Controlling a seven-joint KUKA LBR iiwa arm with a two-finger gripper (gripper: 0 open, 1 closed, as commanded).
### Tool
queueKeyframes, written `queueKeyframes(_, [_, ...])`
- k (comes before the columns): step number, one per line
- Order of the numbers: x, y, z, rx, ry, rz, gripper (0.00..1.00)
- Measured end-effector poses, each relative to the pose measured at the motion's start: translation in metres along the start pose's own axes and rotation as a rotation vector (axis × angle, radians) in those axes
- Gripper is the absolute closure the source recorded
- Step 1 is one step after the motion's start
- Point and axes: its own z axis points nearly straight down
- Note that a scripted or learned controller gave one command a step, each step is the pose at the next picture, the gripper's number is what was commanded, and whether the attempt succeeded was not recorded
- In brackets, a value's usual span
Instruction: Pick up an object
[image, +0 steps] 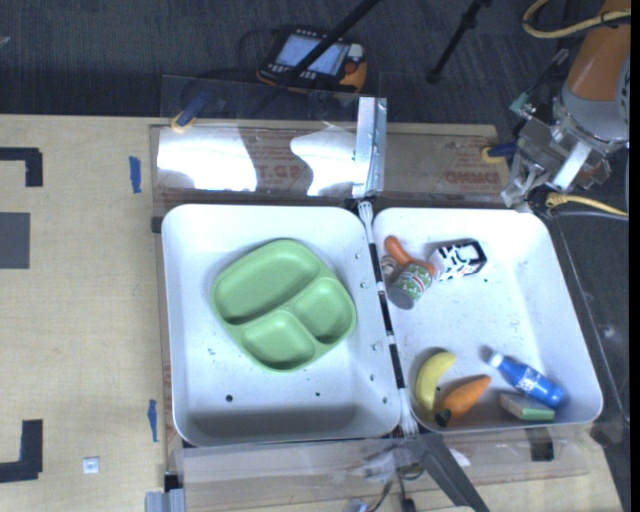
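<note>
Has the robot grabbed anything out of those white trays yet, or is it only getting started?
Nothing looks done yet. The gripper sits above the right bin's far corner, with nothing visible in it. The banana, carrot, blue bottle and can all lie in that bin; the green plate lies in the left one. Choosing, reaching and lifting are all left.

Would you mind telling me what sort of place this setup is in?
Probably a robotics lab: two white bins holding toy food like a banana, a robot arm, and a handheld control pendant beyond the bench.
</note>
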Motion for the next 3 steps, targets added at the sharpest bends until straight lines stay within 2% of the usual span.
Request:
queueKeyframes(1, [0.02, -0.027, 0.015, 0.005, -0.002, 0.172, 1.0])
queueKeyframes(2, [-0.008, -0.005, 0.031, 0.005, -0.001, 0.149, 1.0])
queueKeyframes(3, [0.015, -0.022, 0.017, 0.002, 0.0, 0.542, 1.0])
